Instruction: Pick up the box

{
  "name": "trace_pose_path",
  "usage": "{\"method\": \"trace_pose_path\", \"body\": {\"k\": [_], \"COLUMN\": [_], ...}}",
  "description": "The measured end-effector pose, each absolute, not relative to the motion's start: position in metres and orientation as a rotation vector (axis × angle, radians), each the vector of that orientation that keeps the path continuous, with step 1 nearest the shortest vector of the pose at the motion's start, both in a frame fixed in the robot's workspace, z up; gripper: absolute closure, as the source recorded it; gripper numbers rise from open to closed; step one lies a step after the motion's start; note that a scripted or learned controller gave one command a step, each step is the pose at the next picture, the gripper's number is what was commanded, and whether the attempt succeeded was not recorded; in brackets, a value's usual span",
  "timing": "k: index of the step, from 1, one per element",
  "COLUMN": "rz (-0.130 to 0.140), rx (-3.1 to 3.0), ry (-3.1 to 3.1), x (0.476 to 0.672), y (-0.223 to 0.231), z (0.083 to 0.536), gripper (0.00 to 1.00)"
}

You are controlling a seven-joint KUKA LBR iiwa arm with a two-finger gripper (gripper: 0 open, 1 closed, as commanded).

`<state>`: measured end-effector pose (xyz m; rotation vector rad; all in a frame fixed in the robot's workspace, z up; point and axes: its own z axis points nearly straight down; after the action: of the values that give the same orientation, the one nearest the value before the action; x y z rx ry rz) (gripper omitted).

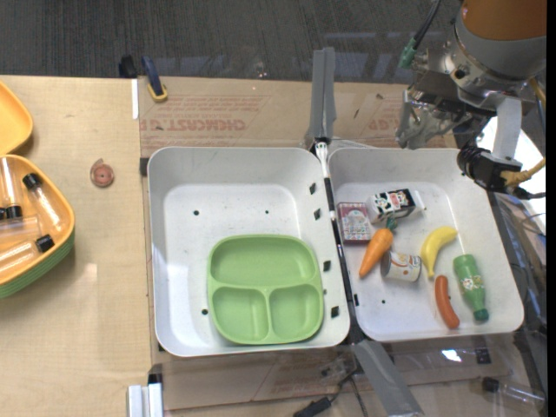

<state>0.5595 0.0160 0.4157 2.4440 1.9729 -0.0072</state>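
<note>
Crowding is the risk: the small flat maroon box (354, 222) touches the orange carrot (376, 250), while the end effector (432, 124), whose opening I cannot tell, hovers well apart.

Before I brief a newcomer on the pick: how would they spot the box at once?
Look in the right-hand white bin, at its left wall beside the divider. The box lies flat there, a small dull-pink rectangle just above the carrot; it is the flattest, squarest thing among the rounded toy foods.
</note>
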Motion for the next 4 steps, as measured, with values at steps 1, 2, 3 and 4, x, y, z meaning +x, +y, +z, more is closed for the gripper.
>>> {"method": "trace_pose_path", "body": {"k": [1,2,3,4], "rz": [-0.007,-0.005,-0.005,-0.006], "rx": [2.239,2.238,2.168,2.097], "ry": [2.207,2.204,2.273,2.342], "x": [0.525,0.569,0.634,0.573], "y": [0.01,0.013,0.015,0.034], "z": [0.241,0.285,0.337,0.203], "gripper": [1.0,1.0,1.0,1.0]}}
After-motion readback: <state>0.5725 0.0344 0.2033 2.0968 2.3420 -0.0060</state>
